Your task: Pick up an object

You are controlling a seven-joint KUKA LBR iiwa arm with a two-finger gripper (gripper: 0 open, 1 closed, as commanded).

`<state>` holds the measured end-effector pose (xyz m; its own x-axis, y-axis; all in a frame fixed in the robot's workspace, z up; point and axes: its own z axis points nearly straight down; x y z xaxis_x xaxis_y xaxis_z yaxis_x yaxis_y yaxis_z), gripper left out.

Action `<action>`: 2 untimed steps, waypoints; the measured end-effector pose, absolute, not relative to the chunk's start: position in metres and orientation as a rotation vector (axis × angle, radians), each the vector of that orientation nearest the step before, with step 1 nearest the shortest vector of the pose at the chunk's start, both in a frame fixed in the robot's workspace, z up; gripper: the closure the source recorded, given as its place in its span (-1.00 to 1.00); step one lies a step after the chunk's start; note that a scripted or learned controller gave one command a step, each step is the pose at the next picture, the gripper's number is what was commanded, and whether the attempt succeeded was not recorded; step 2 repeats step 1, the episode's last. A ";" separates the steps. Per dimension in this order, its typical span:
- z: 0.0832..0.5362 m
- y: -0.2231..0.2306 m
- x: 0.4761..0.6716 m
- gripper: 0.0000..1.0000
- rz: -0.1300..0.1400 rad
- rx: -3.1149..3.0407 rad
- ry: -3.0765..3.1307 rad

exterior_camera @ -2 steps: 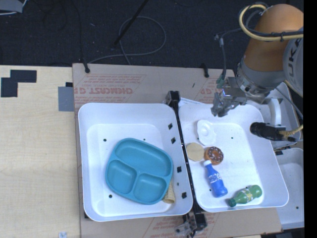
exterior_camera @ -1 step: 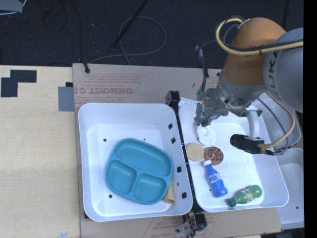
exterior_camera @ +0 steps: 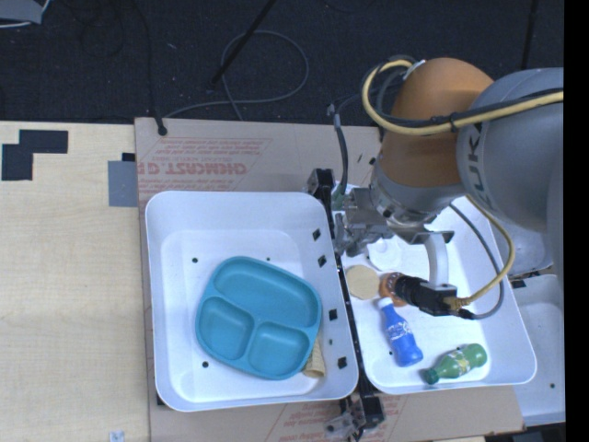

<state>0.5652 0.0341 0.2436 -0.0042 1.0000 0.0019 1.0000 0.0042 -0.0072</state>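
Two shallow white bins sit side by side on a cardboard sheet [exterior_camera: 221,155] with red printed lettering, laid over the light wood counter [exterior_camera: 64,293]. There are a few dark patches [exterior_camera: 37,150] on the counter's left side, and black cables [exterior_camera: 267,53] loop across the dark floor behind.

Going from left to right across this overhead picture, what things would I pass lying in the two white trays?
Blue three-compartment plastic plate in the left white bin → round tan disc → blue plastic bottle with a white cap → small green plastic bottle lying in the right white bin.
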 end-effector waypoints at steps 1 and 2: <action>0.245 0.084 0.550 1.00 0.005 -2.213 -2.223; 0.245 0.084 0.550 1.00 0.005 -2.213 -2.223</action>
